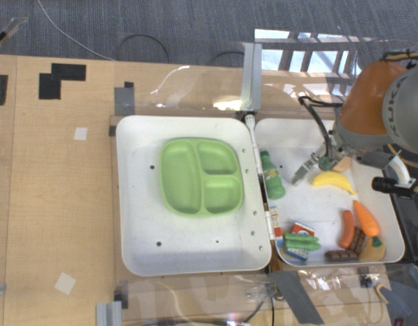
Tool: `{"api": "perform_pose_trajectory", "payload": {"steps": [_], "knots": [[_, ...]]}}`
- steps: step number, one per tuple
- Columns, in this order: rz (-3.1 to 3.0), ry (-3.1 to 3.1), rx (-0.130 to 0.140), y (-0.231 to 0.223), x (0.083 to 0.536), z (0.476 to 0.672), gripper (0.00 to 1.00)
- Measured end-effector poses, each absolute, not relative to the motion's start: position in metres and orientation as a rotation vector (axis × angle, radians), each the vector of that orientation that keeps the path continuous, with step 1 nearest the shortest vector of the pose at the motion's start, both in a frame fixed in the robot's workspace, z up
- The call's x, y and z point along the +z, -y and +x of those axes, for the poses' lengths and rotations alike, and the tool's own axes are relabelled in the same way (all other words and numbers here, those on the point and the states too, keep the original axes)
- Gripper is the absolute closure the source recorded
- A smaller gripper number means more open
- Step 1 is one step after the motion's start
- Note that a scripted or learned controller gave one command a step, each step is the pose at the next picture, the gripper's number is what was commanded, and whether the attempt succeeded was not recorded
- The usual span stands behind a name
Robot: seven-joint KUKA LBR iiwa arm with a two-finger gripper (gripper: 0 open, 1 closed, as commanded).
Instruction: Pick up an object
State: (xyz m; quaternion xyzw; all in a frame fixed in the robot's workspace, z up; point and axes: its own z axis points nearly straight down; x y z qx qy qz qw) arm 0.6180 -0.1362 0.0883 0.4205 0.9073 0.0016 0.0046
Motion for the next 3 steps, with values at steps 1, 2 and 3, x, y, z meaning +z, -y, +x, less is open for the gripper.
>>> {"api": "perform_pose_trajectory", "payload": {"steps": [1, 2, 3], "knots": [[0.907, -2.993, 0.0, 0.207, 0.122, 0.644, 0.0], [1.026, -2.933, 0.006, 0.205, 0.1, 0.635, 0.0], [1.258, -2.864, 0.004, 0.148, 0.09, 0.657, 0.0]]}}
